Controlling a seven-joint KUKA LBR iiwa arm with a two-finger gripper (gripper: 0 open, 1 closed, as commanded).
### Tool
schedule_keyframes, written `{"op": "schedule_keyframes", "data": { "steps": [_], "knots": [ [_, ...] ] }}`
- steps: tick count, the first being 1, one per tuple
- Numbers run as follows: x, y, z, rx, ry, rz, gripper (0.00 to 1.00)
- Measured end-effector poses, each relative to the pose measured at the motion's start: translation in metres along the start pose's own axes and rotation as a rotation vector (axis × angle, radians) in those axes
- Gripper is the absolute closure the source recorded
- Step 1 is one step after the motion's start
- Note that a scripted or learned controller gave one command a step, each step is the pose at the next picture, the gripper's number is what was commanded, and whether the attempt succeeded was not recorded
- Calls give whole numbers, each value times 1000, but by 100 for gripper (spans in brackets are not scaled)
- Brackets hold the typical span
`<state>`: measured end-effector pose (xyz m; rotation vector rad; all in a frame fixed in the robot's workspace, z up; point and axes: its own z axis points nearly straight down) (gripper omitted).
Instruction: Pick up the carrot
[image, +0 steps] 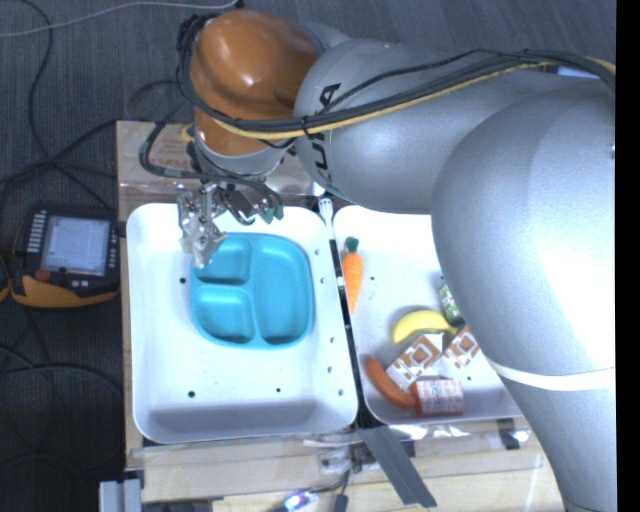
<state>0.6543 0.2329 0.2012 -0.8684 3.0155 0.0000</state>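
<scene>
At the far left of the frame we see a handheld control pendant (65, 255) lying on the dark floor, well apart from the work. Next comes the left bin (160, 390), which holds a blue divided tray (265, 300). The gripper (203, 240) hangs over the upper left corner of this tray, and its two metal fingers look close together with nothing visible between them, so we judge that it carries nothing. The carrot (352, 274) is further to the right, in the right bin (385, 225), lying just beside the wall that divides the two bins, with its green top toward the upper part of the frame. Here we see the main risk: the carrot is so near to this wall that one finger may strike the rim when the gripper descends, or the fingers may close on the wall and miss. The carrot is also narrow and round, so it may roll or slip out. To the lower right lie a banana (420, 322), a sausage (385, 383) and small packages (430, 370), which a wide approach could disturb.
</scene>
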Motion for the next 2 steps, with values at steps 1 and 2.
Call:
{"op": "schedule_keyframes", "data": {
  "steps": [1, 2],
  "knots": [
    [20, 13, -11, 1, 0, -132, 100],
    [18, 9, 6, 1, 1, -241, 100]
  ]
}}
